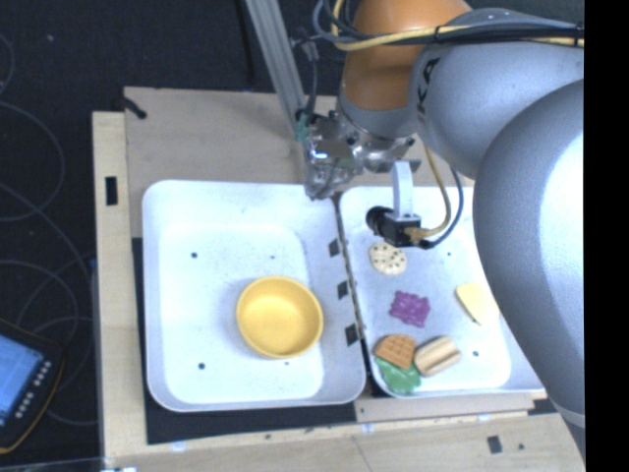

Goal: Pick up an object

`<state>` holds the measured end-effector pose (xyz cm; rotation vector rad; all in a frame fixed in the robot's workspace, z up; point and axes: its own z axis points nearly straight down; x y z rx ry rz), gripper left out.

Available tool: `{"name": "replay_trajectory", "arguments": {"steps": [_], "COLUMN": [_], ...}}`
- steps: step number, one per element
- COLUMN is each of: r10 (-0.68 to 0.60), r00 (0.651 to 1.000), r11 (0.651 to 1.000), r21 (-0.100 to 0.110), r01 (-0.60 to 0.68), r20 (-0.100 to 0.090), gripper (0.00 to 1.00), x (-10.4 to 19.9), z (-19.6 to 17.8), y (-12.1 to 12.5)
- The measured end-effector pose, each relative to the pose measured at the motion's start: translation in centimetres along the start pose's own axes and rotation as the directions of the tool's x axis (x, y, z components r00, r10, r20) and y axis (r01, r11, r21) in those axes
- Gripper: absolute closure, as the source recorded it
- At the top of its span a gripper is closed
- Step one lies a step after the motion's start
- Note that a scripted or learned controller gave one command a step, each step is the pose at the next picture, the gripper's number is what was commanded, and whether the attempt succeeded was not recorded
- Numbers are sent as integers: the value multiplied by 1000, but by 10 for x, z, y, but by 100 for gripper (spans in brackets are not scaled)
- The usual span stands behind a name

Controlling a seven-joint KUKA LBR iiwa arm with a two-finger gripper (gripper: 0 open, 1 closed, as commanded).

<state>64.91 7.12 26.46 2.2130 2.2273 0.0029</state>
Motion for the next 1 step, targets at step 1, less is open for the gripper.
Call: {"name": "replay_trajectory", "arguments": {"steps": [1], "r10": [4], "r00": [1000], "r11": [1000], "r21": [2], "r01": [-4], "r20": [4], "gripper": [0], "x": [-4], "z": [0], "y": [-1]}}
